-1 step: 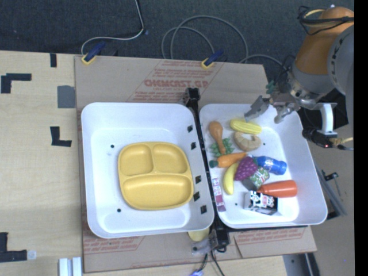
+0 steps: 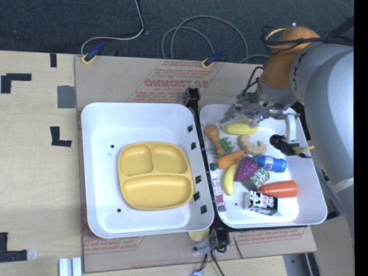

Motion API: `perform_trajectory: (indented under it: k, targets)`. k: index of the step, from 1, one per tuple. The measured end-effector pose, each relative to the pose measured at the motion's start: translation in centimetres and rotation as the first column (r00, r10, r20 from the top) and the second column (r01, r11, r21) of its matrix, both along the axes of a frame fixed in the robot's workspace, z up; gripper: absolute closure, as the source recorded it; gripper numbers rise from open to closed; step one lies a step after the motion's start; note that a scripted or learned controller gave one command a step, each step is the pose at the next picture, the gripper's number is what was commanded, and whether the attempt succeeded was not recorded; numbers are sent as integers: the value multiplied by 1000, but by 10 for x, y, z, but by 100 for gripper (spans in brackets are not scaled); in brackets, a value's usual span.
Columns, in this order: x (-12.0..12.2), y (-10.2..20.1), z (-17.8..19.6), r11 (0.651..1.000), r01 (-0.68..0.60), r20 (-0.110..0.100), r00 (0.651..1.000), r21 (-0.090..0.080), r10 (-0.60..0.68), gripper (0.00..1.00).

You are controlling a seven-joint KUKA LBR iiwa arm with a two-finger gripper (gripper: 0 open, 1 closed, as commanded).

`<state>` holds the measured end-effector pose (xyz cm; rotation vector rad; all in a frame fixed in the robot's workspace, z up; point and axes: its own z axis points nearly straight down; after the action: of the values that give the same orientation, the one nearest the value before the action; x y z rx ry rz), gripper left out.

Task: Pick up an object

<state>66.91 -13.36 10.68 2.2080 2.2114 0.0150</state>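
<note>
Even, fairly bright overhead light leaves the two white bins (image 2: 92, 154) near glare, washed pale with little surface detail, while the dark floor (image 2: 172, 10) toward twelve o'clock stays dim. Shadows are soft and short. The whole frame is slightly soft and grainy, with the big grey arm (image 2: 330, 102) at three o'clock blurred.

Yellow divided tray (image 2: 155, 175) in left white bin (image 2: 95, 154), cardboard sheet (image 2: 167, 82) beneath
</note>
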Motion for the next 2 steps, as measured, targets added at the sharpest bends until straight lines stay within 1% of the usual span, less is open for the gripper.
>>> perform_trajectory:
  k: [1, 2]
  targets:
    - [-97, -9, -14, 1000, 7, -3, 1000, 4, -7, 0]
    - [-133, -20, -14, 1000, 4, 5, 1000, 3, -4, 0]
